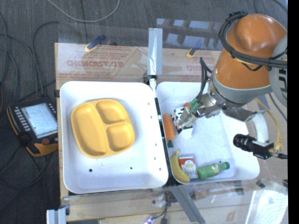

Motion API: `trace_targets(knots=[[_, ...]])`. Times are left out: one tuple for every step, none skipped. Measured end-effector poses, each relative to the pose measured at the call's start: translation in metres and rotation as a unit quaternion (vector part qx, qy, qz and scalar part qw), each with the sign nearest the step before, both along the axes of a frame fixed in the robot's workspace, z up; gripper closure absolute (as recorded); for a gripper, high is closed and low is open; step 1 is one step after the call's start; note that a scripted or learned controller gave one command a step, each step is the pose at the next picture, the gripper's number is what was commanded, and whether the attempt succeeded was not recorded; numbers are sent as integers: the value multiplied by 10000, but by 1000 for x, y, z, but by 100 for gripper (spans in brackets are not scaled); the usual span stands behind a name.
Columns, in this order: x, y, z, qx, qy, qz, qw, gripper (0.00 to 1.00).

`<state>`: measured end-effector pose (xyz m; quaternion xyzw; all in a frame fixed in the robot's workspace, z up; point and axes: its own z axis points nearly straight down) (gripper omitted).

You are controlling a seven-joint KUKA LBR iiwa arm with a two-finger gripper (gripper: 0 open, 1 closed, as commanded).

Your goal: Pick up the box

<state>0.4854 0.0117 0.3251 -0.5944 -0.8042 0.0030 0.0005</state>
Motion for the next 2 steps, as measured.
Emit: trace_targets(knots=[[16,67,-75,3,12,-681,9977,100],[1,15,49,1,-5,259,9997,100]])
